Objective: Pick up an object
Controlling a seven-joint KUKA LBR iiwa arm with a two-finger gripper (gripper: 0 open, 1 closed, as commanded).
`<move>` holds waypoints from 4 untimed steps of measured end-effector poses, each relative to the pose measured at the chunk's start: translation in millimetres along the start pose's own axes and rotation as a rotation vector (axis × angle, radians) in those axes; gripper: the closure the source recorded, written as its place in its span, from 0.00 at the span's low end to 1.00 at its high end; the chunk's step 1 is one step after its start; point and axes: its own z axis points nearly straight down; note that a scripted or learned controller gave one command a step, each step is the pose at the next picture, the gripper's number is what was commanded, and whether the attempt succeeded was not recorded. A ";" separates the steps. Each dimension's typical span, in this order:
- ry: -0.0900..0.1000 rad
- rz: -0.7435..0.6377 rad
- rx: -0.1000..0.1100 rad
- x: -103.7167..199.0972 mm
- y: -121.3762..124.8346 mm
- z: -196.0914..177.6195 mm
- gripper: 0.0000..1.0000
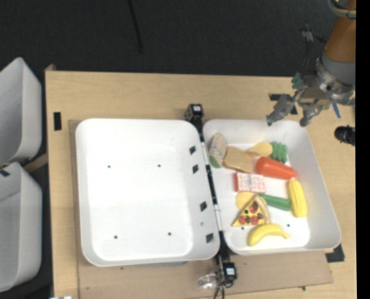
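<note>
Banana (267, 233) nr front rim, hand (293, 113) open over right bin's (319, 185) back edge

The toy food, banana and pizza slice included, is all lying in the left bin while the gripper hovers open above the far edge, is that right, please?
Not quite: the camera view shows the toy food, including the banana and pizza slice, in the right bin, not the left bin. The gripper does hover open above the far edge.

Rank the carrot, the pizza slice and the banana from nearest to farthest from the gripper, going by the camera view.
Measured from the gripper, above the right bin's far edge:
1. Carrot, in the bin's far half.
2. Pizza slice, past the middle.
3. Banana, by the near rim.
</note>
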 end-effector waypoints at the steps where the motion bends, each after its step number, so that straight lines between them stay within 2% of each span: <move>1: 0.005 -0.008 0.008 95.8 25.4 132.1 0.00; 2: -0.005 0.000 -0.005 150.7 0.0 83.0 0.00; 3: 0.003 -0.006 -0.013 195.1 25.4 -15.9 0.00; 4: -0.002 -0.005 -0.006 190.9 24.4 -20.0 1.00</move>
